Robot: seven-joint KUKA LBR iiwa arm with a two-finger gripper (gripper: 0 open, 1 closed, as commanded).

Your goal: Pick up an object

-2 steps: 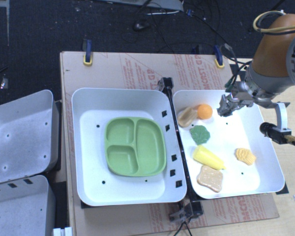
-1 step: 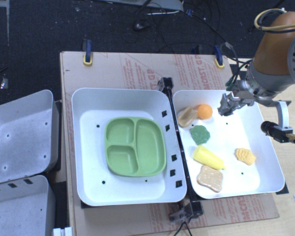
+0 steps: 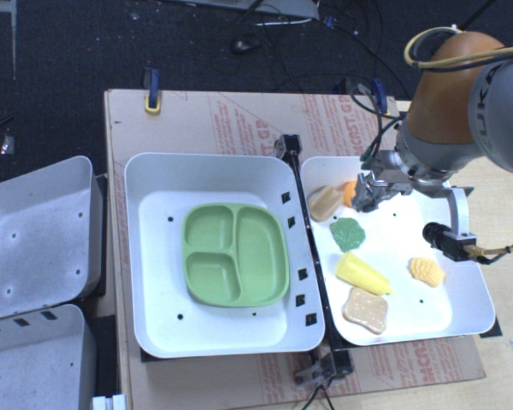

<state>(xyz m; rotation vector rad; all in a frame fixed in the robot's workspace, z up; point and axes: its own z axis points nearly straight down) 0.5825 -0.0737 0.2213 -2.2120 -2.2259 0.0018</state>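
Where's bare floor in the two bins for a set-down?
Left bin: a strip of floor rings the green tray. Right bin: bare toward its right wall, between the gripper and the shell-shaped piece. Crowded along its left side: beige piece, green piece, yellow piece, toast.

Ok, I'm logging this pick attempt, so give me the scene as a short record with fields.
left bin: holds a green divided tray
right bin: holds the loose items
items: tan piece, orange piece, green piece, yellow piece, toast-like slice, small yellow shell-like piece
gripper: low over the right bin's far left corner, beside the orange piece
held item: none visible
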